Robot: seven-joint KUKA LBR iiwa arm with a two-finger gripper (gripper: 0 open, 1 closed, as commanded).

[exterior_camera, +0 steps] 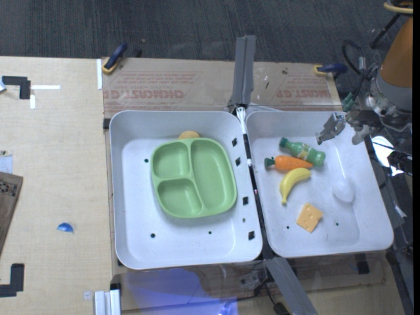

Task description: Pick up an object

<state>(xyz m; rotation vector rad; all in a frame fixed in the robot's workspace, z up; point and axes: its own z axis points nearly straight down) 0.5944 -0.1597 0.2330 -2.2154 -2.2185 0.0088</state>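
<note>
An orange band (401, 61) is seen above the grey wrist (387, 104) of the arm. Black cables (359, 54) are looped just beside the wrist. Below it, the gripper (344, 128) is made of grey metal, with thin fingers (328, 131) at its end.

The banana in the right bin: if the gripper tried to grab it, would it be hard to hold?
Probably somewhat. The banana looks like smooth toy plastic, so it may slip. Its curved shape could let it pivot or rock when pushed. It seems small and likely light, lying apart from the carrot just above it.
</note>
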